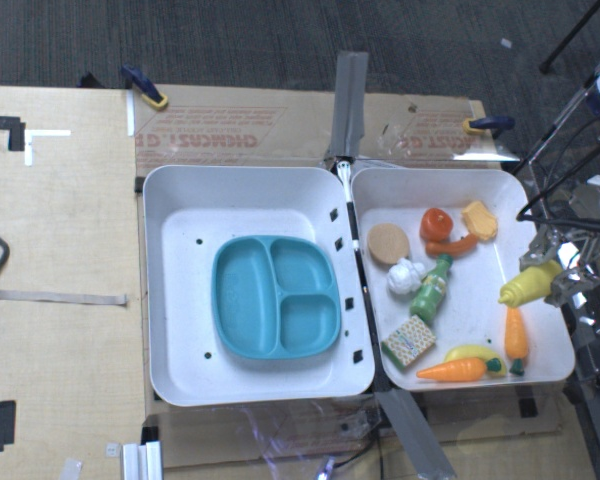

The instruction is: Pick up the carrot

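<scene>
Not yet picked up — carrot [451,370] lying flat along front wall of right bin [480,184], beside banana [474,352]; end effector [568,268] at bin's right edge, grip state impossible to tell — whole grasp remaining.

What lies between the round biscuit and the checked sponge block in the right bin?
In the camera view, the garlic and green bottle lie between the biscuit and the sponge block.

Banana [474,352] and bin wall [480,381] crowd the carrot [452,371]; above lies open.
</scene>
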`<control>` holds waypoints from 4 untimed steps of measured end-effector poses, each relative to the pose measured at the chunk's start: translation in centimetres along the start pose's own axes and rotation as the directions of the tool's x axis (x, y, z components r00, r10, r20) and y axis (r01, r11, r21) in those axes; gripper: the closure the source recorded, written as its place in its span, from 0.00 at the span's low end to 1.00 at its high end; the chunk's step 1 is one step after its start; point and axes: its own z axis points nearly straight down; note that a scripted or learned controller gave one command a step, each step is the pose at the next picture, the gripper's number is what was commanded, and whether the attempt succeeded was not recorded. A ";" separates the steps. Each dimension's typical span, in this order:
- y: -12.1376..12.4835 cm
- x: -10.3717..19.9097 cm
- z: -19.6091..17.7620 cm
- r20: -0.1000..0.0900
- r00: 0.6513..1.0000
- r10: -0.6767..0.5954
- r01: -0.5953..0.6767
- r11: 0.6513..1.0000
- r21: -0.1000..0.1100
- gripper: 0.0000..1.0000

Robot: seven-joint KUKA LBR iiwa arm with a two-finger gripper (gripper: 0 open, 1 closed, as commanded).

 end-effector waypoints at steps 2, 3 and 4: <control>0.5 0.7 14.3 -0.003 0.999 0.047 -0.047 0.999 -0.002 0.00; 4.0 1.4 14.3 -0.004 0.972 0.235 -0.235 0.972 -0.001 0.00; 3.9 1.1 13.2 0.002 0.973 0.231 -0.231 0.973 0.002 1.00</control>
